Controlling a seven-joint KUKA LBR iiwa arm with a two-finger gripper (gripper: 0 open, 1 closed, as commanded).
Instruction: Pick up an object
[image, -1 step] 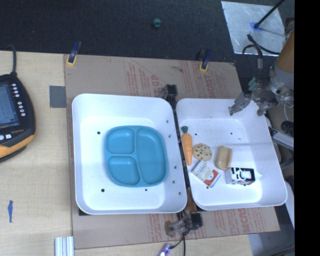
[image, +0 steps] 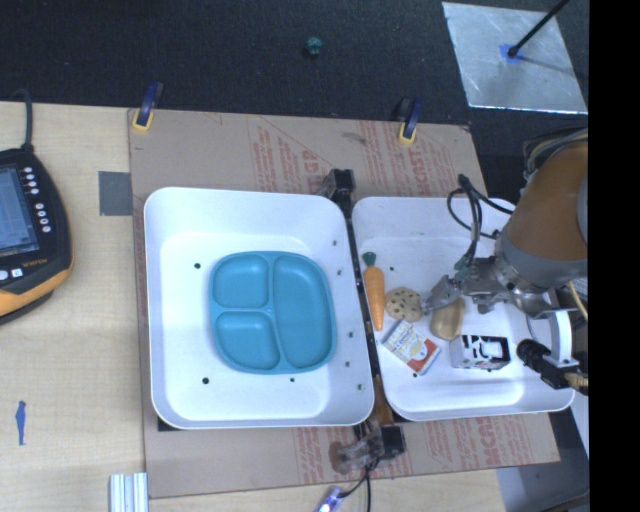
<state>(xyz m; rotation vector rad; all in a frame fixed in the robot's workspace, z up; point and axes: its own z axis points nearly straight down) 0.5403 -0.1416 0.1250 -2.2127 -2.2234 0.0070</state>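
In the right bin (image: 420, 225) lie an orange carrot (image: 374, 297), a round speckled cookie (image: 403, 302), a tan potato-like lump (image: 447, 321), a small red and white packet (image: 411, 346) and a black and white card (image: 483, 351). My gripper (image: 452, 296) hangs low over the middle of this bin, just above the tan lump and right of the cookie. Nothing shows as lifted; every object rests on the bin floor.
The left bin (image: 165, 300) holds a blue divided plate (image: 272, 310). A handheld controller (image: 25, 235) lies on the bench at far left. Clamps (image: 407, 118) pin the cardboard sheet at the back. The grey and orange arm (image: 545, 225) covers the right bin's right side.
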